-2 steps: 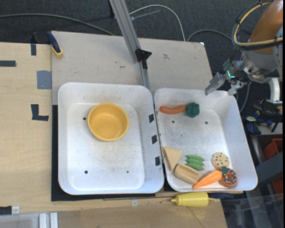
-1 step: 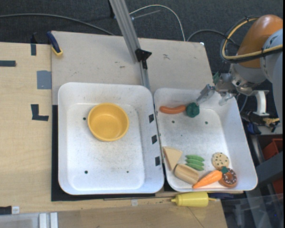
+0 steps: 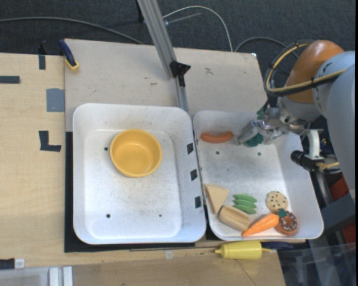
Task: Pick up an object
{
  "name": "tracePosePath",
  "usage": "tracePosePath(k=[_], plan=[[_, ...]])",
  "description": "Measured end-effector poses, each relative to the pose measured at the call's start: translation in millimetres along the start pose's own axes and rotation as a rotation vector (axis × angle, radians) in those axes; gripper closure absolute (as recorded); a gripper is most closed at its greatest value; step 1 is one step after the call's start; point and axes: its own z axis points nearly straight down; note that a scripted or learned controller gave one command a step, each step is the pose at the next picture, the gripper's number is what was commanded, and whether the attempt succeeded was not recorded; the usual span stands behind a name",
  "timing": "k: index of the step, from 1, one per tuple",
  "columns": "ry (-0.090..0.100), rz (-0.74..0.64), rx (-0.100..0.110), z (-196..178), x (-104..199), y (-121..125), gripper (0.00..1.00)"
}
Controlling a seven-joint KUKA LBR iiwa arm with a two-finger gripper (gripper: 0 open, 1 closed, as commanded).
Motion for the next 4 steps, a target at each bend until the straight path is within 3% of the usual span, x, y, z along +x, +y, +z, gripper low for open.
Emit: tracePosePath(k=[1, 2, 4], plan=[[-0.001, 0.0, -0.005, 4.3, 0.8, -0.1, 0.0], [-0.002, -0.002, -0.005, -6.3, 1.3, 0.3, 1.0], [-0.001, 0.001, -0.013, -116.4, -5.1, 4.5, 1.0]])
